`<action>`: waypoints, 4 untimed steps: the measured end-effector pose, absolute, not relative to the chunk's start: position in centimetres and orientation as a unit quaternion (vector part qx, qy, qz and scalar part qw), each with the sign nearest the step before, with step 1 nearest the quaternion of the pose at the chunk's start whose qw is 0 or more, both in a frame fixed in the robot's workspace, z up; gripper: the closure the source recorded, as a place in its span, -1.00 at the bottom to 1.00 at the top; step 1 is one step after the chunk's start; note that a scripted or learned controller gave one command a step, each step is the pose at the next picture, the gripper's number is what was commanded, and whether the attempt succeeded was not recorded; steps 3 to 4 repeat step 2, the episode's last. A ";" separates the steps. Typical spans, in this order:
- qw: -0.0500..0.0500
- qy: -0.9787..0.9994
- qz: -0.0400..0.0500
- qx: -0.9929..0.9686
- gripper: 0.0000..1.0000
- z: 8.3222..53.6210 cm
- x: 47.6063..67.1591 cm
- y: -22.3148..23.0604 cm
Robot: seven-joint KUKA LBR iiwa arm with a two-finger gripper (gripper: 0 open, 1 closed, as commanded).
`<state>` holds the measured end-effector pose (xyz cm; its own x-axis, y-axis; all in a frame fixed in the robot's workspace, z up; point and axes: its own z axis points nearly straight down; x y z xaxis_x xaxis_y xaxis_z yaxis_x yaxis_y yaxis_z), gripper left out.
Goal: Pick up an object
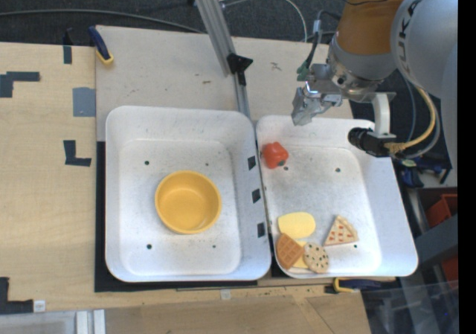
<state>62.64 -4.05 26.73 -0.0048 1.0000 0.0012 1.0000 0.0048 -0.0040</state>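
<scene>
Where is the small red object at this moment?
In the camera view, the small red object lies in the right bin, at its far left corner beside the divider between the bins, just below-left of the gripper.

Part of a dark brand lettering, "KU", can be read on the grey robot arm's rounded upper casing [435, 24]; nothing else is legible.
</scene>
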 end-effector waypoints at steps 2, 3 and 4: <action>0.002 -0.710 0.000 -0.704 1.00 25.0 60.6 6.6; 0.002 -0.710 0.000 -0.704 1.00 25.0 60.6 6.6; 0.002 -0.710 0.000 -0.704 1.00 25.0 60.6 6.6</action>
